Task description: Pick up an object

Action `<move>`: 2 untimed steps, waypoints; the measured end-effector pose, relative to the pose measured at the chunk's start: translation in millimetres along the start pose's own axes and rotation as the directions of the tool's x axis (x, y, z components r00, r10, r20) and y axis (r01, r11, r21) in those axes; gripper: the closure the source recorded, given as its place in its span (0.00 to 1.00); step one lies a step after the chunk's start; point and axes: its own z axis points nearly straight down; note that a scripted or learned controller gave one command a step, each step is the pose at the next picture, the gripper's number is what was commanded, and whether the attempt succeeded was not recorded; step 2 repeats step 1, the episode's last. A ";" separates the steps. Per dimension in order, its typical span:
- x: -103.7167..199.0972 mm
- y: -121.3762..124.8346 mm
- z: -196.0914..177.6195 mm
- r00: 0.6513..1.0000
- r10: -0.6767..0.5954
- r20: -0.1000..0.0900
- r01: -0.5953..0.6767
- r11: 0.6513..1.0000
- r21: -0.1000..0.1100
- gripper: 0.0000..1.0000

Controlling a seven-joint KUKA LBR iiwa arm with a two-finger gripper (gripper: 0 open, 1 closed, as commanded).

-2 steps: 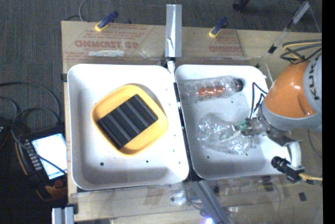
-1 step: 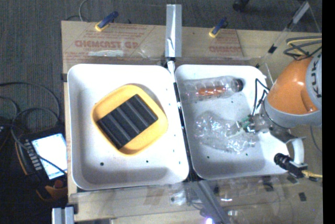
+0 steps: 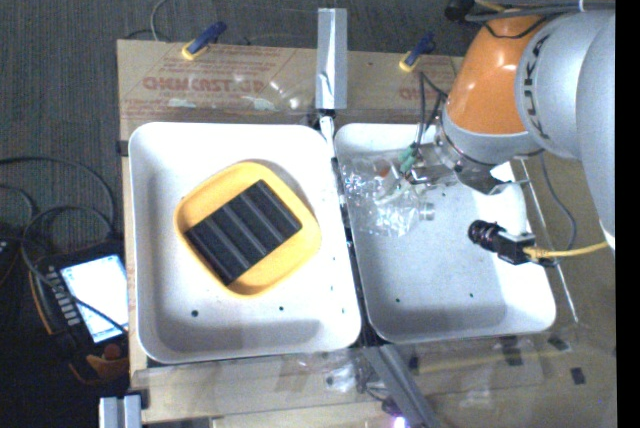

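Two bins on a board (image 3: 220, 86): left bin (image 3: 150, 246) at 9 o'clock of right bin (image 3: 450, 301), their rims touching, with a post (image 3: 331, 61) behind the seam at 12 o'clock. The left bin holds one slab (image 3: 248, 228), lying about its centre and turned askew; the right bin holds a wrap (image 3: 385, 201) in its 10 o'clock corner. The gripper (image 3: 415, 166) hangs over the right bin towards 12 o'clock, just at 1 o'clock of the wrap.
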 end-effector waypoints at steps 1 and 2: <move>8.8 -15.6 0.0 0.997 0.081 0.001 -0.081 0.997 -0.001 1.00; 8.8 -15.6 0.0 0.997 0.081 0.001 -0.081 0.997 -0.001 1.00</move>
